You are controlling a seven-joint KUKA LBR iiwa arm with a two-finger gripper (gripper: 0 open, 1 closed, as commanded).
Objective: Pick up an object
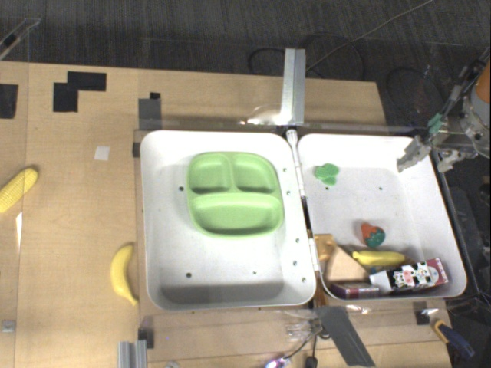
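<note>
The gripper (414,153) hangs over the right bin's (349,148) far right corner, its grip seemingly empty though I cannot tell its spread, so a blind descent risks missing the objects crowded along the near edge (383,271).

Right bin (430,228): small green piece (327,173) alone up top; red-green fruit (373,234) mid; tan block (341,264), yellow banana (379,259), patterned box (416,275) crowd near wall.
</note>
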